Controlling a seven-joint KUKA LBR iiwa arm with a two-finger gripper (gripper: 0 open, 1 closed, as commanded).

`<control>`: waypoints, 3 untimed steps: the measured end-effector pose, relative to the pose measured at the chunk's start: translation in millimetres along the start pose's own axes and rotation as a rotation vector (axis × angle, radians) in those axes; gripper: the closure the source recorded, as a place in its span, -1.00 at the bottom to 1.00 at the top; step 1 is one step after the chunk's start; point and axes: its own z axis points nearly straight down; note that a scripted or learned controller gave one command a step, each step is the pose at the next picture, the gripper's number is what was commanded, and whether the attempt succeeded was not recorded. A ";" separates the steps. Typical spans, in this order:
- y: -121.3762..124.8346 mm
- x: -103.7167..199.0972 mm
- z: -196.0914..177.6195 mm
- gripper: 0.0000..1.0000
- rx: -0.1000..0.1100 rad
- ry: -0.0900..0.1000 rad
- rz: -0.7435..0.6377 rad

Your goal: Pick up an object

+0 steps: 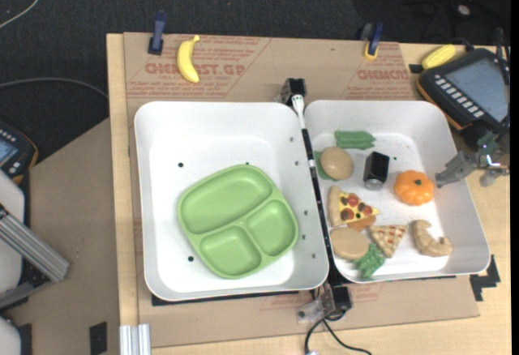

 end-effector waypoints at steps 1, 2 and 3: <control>-11.4 55.7 172.2 -1.00 -0.004 0.000 -0.004; -11.6 50.4 158.8 1.00 -0.007 -0.007 0.004; 51.5 114.6 107.8 1.00 -0.008 0.000 -0.009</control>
